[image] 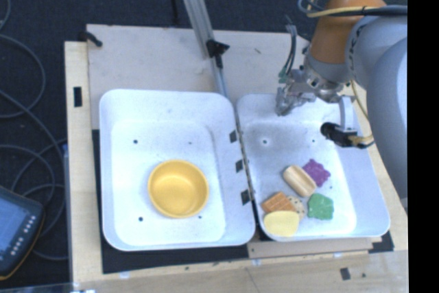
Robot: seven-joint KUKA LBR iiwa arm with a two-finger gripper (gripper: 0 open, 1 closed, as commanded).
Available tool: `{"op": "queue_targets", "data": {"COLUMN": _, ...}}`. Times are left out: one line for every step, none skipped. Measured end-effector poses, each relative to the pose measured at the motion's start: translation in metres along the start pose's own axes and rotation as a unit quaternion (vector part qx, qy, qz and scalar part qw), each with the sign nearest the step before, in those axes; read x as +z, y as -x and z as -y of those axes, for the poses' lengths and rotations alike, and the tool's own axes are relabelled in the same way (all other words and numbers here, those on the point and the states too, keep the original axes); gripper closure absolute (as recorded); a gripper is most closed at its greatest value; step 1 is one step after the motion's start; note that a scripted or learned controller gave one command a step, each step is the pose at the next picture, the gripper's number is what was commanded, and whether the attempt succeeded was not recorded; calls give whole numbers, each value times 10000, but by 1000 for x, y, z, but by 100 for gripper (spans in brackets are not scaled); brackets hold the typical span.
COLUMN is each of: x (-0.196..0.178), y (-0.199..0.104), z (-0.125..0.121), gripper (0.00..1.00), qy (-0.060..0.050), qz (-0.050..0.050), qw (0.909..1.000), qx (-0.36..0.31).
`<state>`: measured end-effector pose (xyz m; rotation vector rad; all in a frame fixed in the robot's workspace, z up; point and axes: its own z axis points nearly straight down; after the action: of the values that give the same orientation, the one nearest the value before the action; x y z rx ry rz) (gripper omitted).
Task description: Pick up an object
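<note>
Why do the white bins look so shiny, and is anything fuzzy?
Camera view: bright overhead light washes out the left bin and right bin; the end effector looks soft and blurry; the yellow bowl stays fairly sharp.

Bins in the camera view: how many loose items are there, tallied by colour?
Yellow: 2, the bowl in the left bin and a pale yellow piece in the right bin
Tan: 1
Orange-brown: 1
Purple: 1
Green: 1
Total: 6

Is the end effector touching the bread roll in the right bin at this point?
Apart. The camera view shows the end effector over the right bin's far edge, with bare white floor between it and the bread roll in the near cluster.
</note>
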<state>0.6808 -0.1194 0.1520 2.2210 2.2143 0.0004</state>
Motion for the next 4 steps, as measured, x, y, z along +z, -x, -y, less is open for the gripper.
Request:
{"op": "queue_targets", "data": {"x": -44, "y": -1, "z": -3, "gripper": 100, "qy": 10, "qz": -20, "qw": 10000, "qx": -18}}
{"op": "queue_targets", "data": {"x": -63, "y": 0, "z": -4, "gripper": 100, "qy": 0, "qz": -22, "qw": 10000, "qx": -27}}
{"op": "queue_targets", "data": {"x": -58, "y": -42, "z": 27, "gripper": 100, "qy": -22, "qz": -16, "qw": 10000, "qx": -38}}
{"op": "queue_targets", "data": {"x": -55, "y": -83, "z": 58, "gripper": 100, "qy": -26, "qz": -17, "qw": 10000, "qx": -40}}
